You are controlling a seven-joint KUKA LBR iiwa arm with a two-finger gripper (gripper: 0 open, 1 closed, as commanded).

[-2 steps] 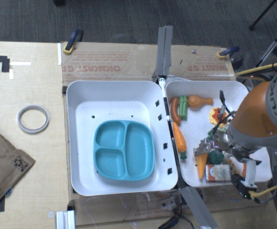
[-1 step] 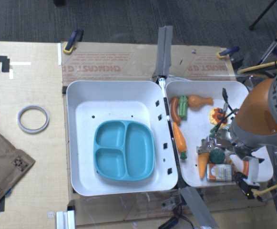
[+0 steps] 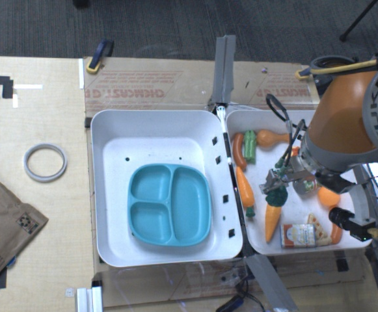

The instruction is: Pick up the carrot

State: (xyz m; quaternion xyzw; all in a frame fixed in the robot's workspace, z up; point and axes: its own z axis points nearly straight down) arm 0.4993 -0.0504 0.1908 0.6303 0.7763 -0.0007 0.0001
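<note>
Orange plastic toy carrot (image 3: 272, 218), green-topped, lying in right bin (image 3: 371, 242), tip toward near wall, leaf end pointing up toward gripper (image 3: 276, 182). Positioned between a second orange tapered piece (image 3: 244, 188) along the divider and a printed snack pack (image 3: 302, 234) just beside the tip.

Handling, as judged: light, stiff, hollow-looking moulding; smooth tapered skin, likely slippery; not fragile. Taper liable to squirt out of a pinch applied near the tip.

Recommended hold: across the thick upper third, just below the green top, jaws set crosswise to the long axis. Avoid the leaf cap, probably softer and narrower.

Gripper located directly above the leaf end, near or touching it; contact not resolvable. Finger state: cannot tell, hidden among cables and wrist hardware. Carrot resting on bin floor, not lifted.

Risk: neighbouring snack pack and a small orange item (image 3: 328, 197) close enough to be nudged during descent.
</note>
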